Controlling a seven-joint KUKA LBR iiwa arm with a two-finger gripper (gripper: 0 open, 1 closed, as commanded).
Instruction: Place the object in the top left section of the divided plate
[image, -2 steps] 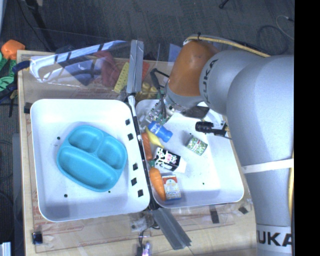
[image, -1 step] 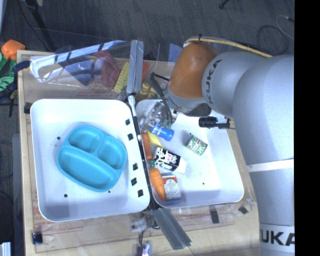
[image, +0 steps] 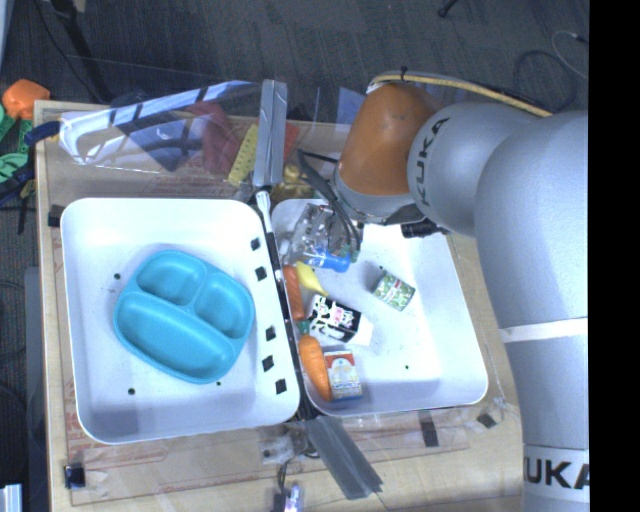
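On the left, the shallow white left bin (image: 90, 400) holds the blue plastic divided plate (image: 184, 314), which lies flat near the middle of this bin; its three sections have nothing in them. Just right of the plate is the wall where the two bins meet, with small black clips along it. In the shallow white right bin (image: 455, 350), close to this wall, a long orange carrot (image: 314, 366) lies near the front, and a small orange and white carton (image: 343, 376) is touching it on the right side. Above them there is a black and white patterned packet (image: 334, 319), and an orange thin piece (image: 291, 287) lies along the wall. A little more to the right, a small green and white can (image: 394, 291) lies on its side, apart from the other things. My gripper (image: 322, 240) is low over the back left corner of the right bin, above a blue and clear item (image: 327, 262); if it is clenched or released, I cannot tell. My grey arm with orange band (image: 385, 140) comes from the right.
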